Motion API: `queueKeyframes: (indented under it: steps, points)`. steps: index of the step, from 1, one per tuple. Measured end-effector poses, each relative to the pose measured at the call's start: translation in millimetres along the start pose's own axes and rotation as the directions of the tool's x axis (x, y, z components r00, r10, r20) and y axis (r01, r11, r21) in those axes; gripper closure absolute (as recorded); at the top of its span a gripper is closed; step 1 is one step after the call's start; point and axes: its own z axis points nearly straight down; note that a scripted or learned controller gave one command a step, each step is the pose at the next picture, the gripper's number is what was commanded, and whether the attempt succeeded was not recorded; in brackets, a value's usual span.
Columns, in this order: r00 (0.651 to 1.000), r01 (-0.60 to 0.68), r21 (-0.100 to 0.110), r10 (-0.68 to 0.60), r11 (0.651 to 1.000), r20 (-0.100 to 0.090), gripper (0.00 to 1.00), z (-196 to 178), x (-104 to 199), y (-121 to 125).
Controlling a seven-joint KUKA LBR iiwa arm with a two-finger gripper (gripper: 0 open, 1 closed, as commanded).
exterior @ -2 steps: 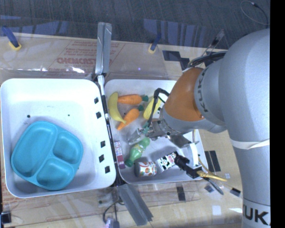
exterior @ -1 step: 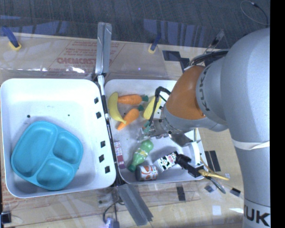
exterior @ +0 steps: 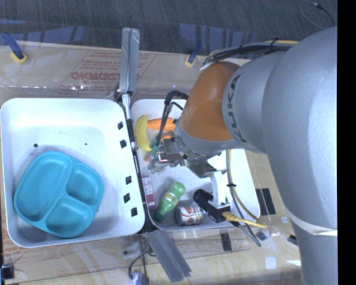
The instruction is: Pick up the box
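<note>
Now | box [exterior: 147,189]: slim, red-white | by left wall, right bin [exterior: 155,108]

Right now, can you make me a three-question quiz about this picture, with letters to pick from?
1. Where is the blue tray?
A. In the left bin
B. In the right bin
C. On the floor

2. What colour is the bottle?
A. Red
B. Green
C. Black

3. How does the bottle sit?
A. Standing upright
B. Lying on its side
C. Hanging from the arm

Answers:
1. A, the tray rests on the left bin's floor, near its front corner.
2. B, the bottle is light green, beside a can.
3. B, it lies flat in the right bin, tilted across the floor.
</note>
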Motion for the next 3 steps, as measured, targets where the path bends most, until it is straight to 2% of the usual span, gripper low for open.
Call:
queueKeyframes:
  steps: [1,2,3]
  points:
    - [1.0,0.007,0.003,-0.007,1.0,0.001,1.0,1.0,70.2,-20.5]
    - [0.999,-0.033,0.0,0.033,0.999,0.003,1.0,92.1,149.5,-18.2]
    - [0.999,-0.034,-0.016,0.034,0.999,0.0,0.0,88.2,150.5,-13.2]
